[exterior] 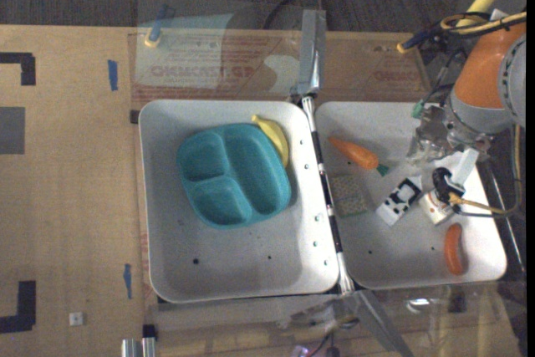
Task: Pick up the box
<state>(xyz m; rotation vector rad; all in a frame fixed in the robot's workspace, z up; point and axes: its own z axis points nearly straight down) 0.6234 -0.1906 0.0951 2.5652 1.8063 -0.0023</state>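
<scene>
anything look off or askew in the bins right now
Nothing spilled or broken. The banana is wedged half under the teal tray's far rim in the left bin, and the small box lies skewed to the walls of the right bin, beside the gripper.

The right bin point(359, 263) has open white floor across its near left part, while a carrot point(358, 155) lies near its far left, a grey patterned pad point(350, 194) sits against its left wall, and a small black-and-white box point(400, 199) rests near the middle with a white object point(438, 205) just to its right and an orange sausage-shaped piece point(454, 249) in the near right corner. The arm point(493, 79) crowds that bin's far right corner. In the left bin point(242, 280), a teal divided tray point(235, 175) and a banana point(276, 135) touching its far edge fill the far half, leaving the near half bare.
</scene>
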